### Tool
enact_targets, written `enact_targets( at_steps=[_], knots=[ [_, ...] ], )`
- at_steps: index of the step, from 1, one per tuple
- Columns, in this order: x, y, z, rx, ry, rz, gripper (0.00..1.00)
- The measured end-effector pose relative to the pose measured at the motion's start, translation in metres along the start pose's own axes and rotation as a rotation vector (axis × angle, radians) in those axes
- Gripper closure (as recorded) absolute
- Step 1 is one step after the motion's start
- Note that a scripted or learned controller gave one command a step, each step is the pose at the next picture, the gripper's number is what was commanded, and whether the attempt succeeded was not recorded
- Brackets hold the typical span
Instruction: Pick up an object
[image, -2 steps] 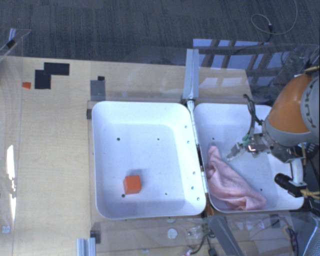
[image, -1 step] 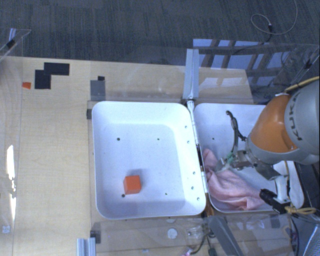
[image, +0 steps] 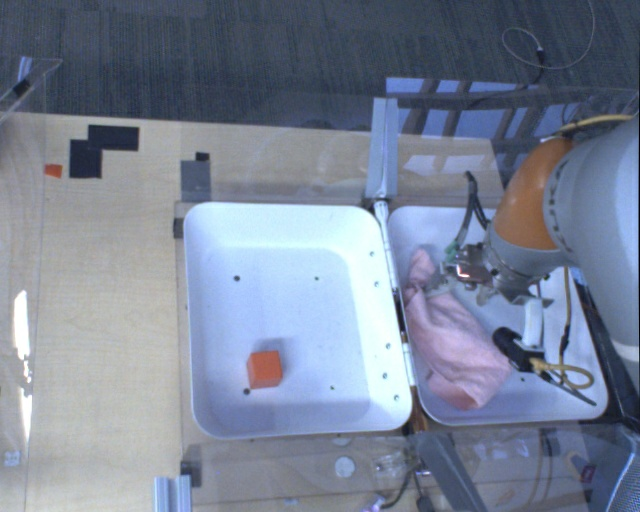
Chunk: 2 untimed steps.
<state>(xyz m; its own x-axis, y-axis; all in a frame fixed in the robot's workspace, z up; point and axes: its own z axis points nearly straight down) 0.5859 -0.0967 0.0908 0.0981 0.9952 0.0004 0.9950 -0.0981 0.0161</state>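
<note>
pink cloth (image: 452, 340), crumpled, right bin (image: 575, 395)

From my station I log a pale wooden bench (image: 100, 330) under dark grey ribbed carpet (image: 250, 50) along the top. Black tape patches (image: 98, 148) and a small orange marker (image: 53, 171) sit at the bench's upper left. A thin looped cable (image: 545, 45) lies on the carpet at upper right. A grey metal frame (image: 382, 150) stands behind the bench. A clear panel's glare (image: 20, 335) streaks the left edge.
</note>
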Motion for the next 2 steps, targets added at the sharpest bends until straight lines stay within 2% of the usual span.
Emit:
enact_targets(
  at_steps=[1, 2],
  knots=[
    [-0.003, -0.035, -0.001, -0.002, 0.0, -0.042, 0.0],
    [0.003, 0.041, 0.001, 0.001, -0.001, 0.055, 0.0]
  ],
)
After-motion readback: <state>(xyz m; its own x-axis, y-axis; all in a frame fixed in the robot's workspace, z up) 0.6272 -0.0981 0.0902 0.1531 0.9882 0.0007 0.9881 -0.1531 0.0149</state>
